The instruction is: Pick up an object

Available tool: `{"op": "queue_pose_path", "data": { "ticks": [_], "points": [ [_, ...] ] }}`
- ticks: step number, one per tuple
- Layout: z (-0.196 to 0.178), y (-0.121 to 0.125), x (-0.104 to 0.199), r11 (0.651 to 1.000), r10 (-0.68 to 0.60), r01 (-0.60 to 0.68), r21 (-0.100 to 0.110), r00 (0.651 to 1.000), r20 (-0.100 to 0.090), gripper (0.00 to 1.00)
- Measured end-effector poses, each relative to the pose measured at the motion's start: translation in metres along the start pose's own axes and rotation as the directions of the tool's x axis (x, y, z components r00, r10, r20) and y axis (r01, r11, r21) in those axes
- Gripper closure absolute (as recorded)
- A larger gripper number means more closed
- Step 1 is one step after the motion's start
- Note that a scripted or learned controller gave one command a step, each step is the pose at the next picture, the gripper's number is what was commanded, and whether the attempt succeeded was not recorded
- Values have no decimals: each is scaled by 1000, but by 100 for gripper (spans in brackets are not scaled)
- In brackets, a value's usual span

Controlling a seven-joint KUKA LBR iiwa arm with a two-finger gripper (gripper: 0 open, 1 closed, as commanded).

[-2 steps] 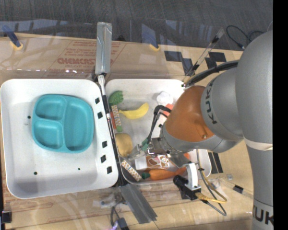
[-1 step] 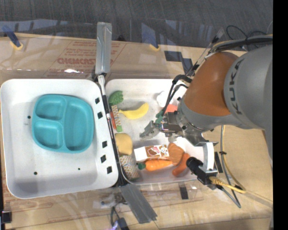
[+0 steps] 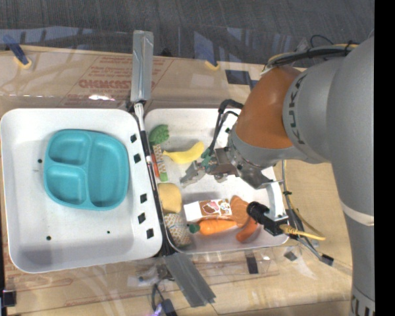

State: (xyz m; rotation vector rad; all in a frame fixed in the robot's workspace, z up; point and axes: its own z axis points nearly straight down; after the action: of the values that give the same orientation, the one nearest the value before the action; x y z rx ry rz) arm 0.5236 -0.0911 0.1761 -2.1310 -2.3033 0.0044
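Approach step, by my reading: gripper [image 3: 199, 170] low in the right bin [image 3: 184, 118], jaws parted and holding nothing, just below the yellow banana [image 3: 184, 154]. Next move calls for centring over one item (banana nearest) and closing. Fingertips small, partly masked by wrist hardware; contact with bin floor unclear.

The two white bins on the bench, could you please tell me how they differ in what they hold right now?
The left bin holds one thing, a teal divided plate; the right bin holds a clutter of toy food, among them a banana and a carrot. The claw hangs over the right bin, not the left bin. Both are shallow and white.
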Motion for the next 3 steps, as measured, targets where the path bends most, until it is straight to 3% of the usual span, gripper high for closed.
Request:
{"op": "queue_pose_path", "data": {
  "ticks": [1,2,3],
  "points": [
    [70,-34,-38,1000,-24,24,1,1000,-1,0],
    [27,-37,-35,976,-219,219,-4,976,2,0],
    [-15,-11,12,923,-385,385,-3,923,2,0]
  ]
}}
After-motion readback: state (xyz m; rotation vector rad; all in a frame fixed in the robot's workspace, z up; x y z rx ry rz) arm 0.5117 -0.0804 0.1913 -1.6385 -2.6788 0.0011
